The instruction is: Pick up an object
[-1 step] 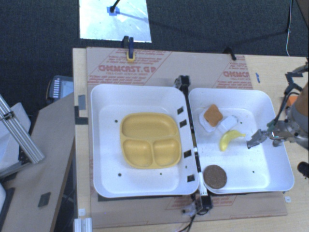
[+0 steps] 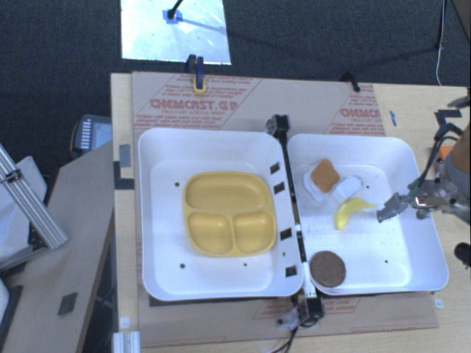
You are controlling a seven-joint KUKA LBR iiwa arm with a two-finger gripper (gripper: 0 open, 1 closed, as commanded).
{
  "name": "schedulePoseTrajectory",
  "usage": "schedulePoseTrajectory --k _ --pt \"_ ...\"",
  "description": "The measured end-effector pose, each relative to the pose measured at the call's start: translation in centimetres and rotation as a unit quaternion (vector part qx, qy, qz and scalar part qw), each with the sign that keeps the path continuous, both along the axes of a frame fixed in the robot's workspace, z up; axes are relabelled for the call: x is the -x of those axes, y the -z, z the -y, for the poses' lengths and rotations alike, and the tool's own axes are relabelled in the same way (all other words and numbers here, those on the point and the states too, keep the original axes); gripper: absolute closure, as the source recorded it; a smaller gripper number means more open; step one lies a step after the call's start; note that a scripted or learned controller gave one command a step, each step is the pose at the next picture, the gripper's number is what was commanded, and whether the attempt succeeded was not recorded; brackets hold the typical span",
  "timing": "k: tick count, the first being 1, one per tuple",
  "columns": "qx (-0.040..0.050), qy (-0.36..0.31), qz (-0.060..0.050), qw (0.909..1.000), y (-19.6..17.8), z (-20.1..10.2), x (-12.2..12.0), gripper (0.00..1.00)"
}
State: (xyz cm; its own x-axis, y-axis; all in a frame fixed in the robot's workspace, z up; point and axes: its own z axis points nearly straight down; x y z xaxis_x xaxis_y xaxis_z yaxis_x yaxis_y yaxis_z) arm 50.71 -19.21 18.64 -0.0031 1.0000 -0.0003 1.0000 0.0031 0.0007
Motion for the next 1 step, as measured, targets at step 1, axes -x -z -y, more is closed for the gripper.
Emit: schedulePoseTrajectory --k 1 --pt "-0.0006 0.001 -0.002 1.0000 6.26 0.16 0.02 0.00"
